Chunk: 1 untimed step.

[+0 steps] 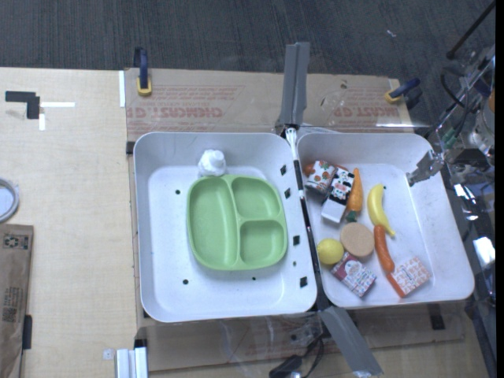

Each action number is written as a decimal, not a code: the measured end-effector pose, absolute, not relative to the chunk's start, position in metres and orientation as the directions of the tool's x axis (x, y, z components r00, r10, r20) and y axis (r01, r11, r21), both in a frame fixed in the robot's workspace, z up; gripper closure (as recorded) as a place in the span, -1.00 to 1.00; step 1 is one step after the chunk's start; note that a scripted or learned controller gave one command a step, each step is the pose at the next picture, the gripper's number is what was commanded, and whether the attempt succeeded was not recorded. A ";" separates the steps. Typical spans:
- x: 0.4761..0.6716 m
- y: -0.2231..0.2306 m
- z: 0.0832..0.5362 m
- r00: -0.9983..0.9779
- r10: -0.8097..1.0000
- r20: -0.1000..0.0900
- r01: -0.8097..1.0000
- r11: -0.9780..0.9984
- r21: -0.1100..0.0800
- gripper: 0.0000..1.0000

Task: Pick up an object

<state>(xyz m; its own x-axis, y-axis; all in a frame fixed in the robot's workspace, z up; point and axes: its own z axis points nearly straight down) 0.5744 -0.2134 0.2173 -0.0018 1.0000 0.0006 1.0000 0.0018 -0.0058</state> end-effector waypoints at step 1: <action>0.578 -0.175 0.089 -0.228 0.974 0.002 0.974 0.228 -0.003 -1.00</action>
